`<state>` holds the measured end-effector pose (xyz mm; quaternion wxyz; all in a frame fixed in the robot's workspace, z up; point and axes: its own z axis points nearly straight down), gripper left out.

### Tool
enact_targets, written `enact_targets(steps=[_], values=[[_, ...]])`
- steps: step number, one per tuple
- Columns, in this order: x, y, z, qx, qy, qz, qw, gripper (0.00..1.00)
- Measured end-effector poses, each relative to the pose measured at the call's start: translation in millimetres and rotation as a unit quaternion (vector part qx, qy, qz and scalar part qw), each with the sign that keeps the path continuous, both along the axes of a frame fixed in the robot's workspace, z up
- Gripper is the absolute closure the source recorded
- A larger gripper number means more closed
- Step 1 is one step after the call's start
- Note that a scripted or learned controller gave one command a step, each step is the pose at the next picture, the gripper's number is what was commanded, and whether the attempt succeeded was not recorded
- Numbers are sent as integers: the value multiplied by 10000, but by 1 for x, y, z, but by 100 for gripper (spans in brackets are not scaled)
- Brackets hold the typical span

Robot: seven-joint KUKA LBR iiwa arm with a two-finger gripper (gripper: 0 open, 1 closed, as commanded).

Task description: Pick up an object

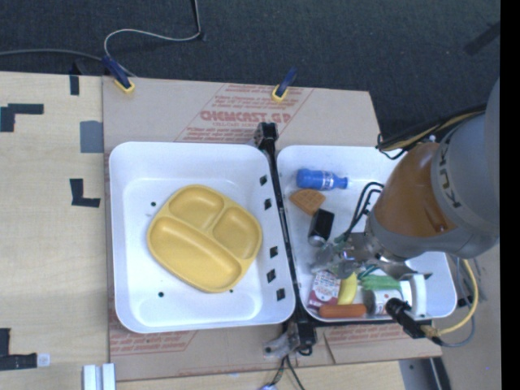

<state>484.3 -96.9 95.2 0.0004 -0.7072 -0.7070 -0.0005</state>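
The grey arm with its orange band (414,197) reaches in from the right and bends down over the right-hand shallow white plastic bin (361,157), because that is where the loose objects lie and any of them would serve the task. Its end effector (345,254) sits low among the clutter near the bin's front half, close beside a small black rectangular block (322,223); whether it is wide, narrow or closed on anything I cannot tell, since the wrist and tangled metal parts hide it. The candidates are crowded together: a blue plastic bottle with a white cap (322,179) lies on its side near the far wall, a tan wedge-shaped piece (308,201) lies just beside it, and toward the near wall a yellow banana-like item (350,289), a red-and-white packet (326,285), a green-and-white tube (390,283) and an orange-red sausage-shaped toy (341,309) press against one another. Such crowding likely makes a clean grasp hard. The left-hand shallow white bin (130,218) holds a yellow divided plastic plate (204,237) lying flat. Both bins rest on a brown cardboard sheet (236,112) clipped to the desk (49,218), presumably to keep them from sliding.
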Motion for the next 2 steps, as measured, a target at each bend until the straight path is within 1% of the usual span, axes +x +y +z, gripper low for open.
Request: enact_targets(steps=[1, 2], values=[[1, 20, 159, -13, -20, 7, 10000, 100], [89, 48, 149, -6, 9, 11, 10000, 100]])
